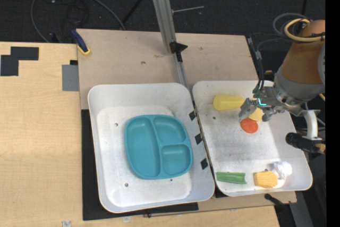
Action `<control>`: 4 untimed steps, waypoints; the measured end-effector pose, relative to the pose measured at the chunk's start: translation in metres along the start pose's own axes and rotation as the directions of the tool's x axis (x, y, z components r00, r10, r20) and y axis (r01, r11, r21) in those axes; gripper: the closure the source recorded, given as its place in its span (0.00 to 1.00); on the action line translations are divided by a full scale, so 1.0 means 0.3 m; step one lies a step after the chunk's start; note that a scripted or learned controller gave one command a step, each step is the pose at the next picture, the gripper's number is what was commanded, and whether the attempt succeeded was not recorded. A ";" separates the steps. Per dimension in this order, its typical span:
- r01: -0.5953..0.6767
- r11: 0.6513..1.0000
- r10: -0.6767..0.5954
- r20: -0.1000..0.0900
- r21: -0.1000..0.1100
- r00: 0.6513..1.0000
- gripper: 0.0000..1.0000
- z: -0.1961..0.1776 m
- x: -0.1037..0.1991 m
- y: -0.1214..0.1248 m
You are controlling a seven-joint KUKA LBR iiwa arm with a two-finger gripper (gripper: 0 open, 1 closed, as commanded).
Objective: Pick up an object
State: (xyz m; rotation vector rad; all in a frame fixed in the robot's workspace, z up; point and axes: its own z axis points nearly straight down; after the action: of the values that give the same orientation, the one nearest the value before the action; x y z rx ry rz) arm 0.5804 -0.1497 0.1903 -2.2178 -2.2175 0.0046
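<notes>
The hand (258, 110) hangs low in the right bin (234, 154), fingers spread, gripping nothing. A red ball (249, 125) lies just below it, a yellow block (228, 102) just to its left.

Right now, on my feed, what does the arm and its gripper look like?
The arm enters from the view's right: a rounded orange band sits above a grey wrist section. A yellowish cable loop curls beside the orange part. The gripper is a small grey metal piece with a tiny teal light near its top. A black fitting sticks out below the wrist.
</notes>
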 end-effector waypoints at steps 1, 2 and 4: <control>0.000 1.000 0.000 0.000 -0.003 1.000 0.00 -0.004 0.000 0.003; 0.001 1.000 -0.001 0.000 0.001 1.000 0.00 0.193 0.029 0.006; -0.004 1.000 0.004 0.001 -0.002 1.000 1.00 0.271 0.023 0.005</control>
State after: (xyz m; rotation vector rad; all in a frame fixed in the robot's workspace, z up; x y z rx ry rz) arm 0.5814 -0.1426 0.1091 -2.2231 -2.2149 0.0038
